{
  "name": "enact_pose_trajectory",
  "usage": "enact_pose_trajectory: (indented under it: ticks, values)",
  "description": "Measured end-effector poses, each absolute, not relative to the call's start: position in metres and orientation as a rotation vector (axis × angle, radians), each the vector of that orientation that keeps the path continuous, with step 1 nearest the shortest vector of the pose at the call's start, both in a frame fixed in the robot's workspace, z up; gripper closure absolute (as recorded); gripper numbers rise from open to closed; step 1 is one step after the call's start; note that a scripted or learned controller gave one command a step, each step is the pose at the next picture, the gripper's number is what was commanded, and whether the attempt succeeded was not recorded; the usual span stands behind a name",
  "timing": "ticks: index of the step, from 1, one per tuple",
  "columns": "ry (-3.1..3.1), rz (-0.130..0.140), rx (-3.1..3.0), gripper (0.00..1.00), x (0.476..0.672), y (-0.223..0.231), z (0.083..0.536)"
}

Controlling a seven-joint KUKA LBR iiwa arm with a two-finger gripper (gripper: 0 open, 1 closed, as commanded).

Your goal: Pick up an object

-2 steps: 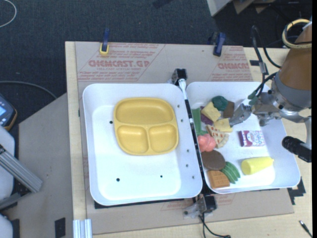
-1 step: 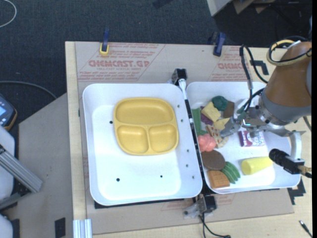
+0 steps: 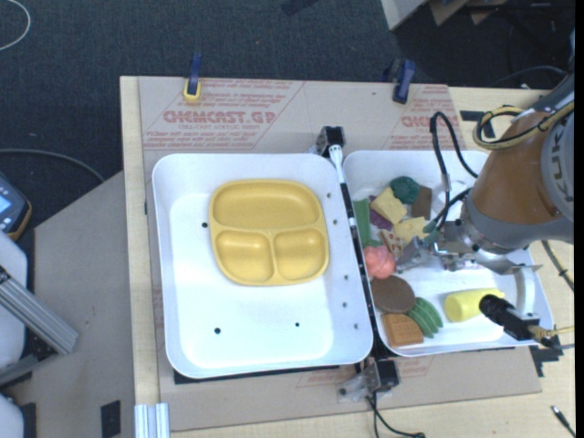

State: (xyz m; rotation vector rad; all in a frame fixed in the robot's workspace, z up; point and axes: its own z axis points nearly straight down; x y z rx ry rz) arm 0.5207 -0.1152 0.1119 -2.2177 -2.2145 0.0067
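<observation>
The big arm (image 3: 525,190) runs off the right edge; its top part is cut away; it covers the back of the right bin (image 3: 456,340) and some toys there; the gripper (image 3: 429,249) is lost among the toy pile (image 3: 397,222), so its tips cannot be made out.

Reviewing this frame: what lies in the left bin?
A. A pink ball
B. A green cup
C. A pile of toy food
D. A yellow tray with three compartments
D: the yellow divided tray lies in the left bin; the toy food pile is in the right bin.
</observation>
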Motion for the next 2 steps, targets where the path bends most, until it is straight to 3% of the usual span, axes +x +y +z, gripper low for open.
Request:
enact_pose_trajectory:
  ticks: [1,2]
  values:
    - [-2.218,0.005,-2.225,0.00,0.520,-0.117,0.084]
    - [-2.219,-0.001,-2.225,1.00,0.521,-0.115,0.095]
